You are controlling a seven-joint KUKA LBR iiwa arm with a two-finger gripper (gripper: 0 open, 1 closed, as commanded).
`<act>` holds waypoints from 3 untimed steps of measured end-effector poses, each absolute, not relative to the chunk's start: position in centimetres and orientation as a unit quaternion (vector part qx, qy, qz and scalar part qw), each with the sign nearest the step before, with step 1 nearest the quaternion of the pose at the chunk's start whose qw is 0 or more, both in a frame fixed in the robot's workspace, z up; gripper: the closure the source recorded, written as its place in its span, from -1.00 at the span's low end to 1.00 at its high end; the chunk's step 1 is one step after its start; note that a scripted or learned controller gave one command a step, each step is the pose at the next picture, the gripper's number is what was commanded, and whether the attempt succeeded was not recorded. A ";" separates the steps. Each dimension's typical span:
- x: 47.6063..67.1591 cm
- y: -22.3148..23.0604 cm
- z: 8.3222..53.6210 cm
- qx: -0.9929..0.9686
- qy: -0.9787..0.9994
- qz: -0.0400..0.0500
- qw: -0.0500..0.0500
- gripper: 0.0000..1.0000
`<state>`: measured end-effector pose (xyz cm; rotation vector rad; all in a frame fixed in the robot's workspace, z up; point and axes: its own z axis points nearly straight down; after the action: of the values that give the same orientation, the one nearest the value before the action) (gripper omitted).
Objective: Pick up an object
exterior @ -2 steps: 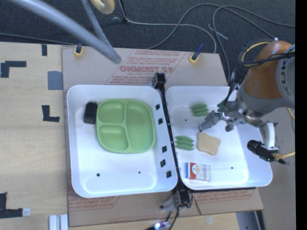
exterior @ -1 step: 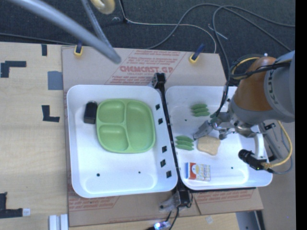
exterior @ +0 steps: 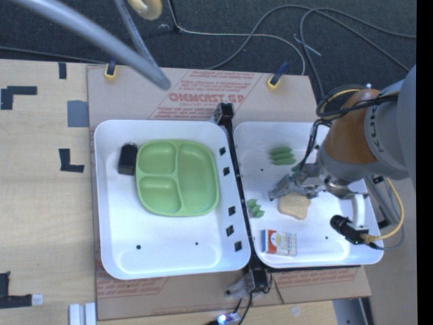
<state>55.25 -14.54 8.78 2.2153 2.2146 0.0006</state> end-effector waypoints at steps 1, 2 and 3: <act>55.4 -14.4 9.9 0.707 0.708 0.002 0.005 1.00; 54.5 -14.8 15.1 0.707 0.707 0.001 0.001 1.00; 53.8 -14.3 20.0 0.707 0.708 0.001 0.002 1.00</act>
<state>53.79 -14.31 19.98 2.2178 2.2208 0.0030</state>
